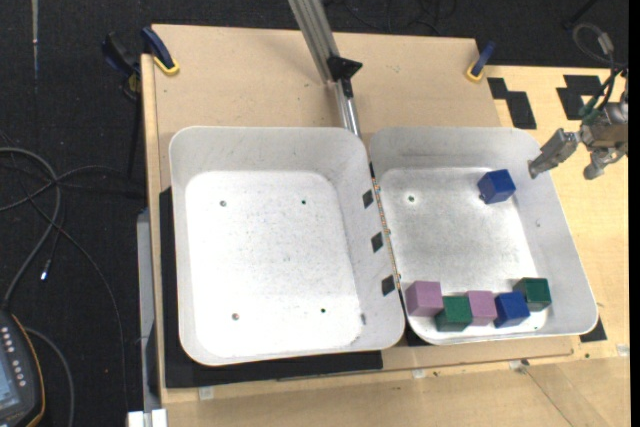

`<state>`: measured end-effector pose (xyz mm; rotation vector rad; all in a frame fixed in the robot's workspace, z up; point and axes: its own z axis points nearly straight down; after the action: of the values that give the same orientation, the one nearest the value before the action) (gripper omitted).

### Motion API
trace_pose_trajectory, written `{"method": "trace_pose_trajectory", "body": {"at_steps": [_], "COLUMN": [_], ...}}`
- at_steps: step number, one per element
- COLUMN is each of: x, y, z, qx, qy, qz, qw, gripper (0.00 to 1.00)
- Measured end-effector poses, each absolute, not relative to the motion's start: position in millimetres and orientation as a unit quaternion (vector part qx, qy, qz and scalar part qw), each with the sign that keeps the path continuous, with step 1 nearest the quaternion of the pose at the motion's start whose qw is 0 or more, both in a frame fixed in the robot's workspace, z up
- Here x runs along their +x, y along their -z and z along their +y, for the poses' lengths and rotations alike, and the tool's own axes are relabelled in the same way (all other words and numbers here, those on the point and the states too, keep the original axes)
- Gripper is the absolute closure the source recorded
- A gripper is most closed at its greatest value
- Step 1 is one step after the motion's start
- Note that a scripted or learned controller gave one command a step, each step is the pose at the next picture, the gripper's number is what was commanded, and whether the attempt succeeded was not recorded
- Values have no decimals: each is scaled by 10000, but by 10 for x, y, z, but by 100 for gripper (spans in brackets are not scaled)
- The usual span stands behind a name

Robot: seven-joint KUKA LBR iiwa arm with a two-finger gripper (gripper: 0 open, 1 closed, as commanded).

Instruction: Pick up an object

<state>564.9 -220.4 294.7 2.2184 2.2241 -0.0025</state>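
Observation:
A blue cube [496, 185] lies alone in the upper right part of the right bin [440, 137]. Along that bin's front wall sits a row of cubes: purple [425, 296], green [455, 312], pale purple [482, 306], blue [511, 307] and green [536, 292]. My gripper [573, 162] hangs over the right bin's right rim, just right of the lone blue cube and above it. Its fingers are spread open with nothing between them.
The left bin [182, 165] stands beside the right one, with black clips along the seam between them. A slanted metal pole [305, 0] rises behind the bins. Clamps [160, 50] grip the bench's back corners.

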Motion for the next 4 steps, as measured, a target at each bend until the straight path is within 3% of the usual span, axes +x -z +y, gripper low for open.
{"method": "trace_pose_trajectory", "body": {"at_steps": [1, 2, 3, 4], "x": [6123, 6379, 6379, 6136], "y": [-1861, -937, -1060, -1148], "z": [-2233, -2239, -2241, -1485], "qx": [7057, 7056, 7054, 7044], "qy": [17, 1, 1, -4], "qz": [7085, 7086, 7088, 7098], "qw": [-28, 9, 20, -21], "gripper": [0, 0, 100, 100]}}
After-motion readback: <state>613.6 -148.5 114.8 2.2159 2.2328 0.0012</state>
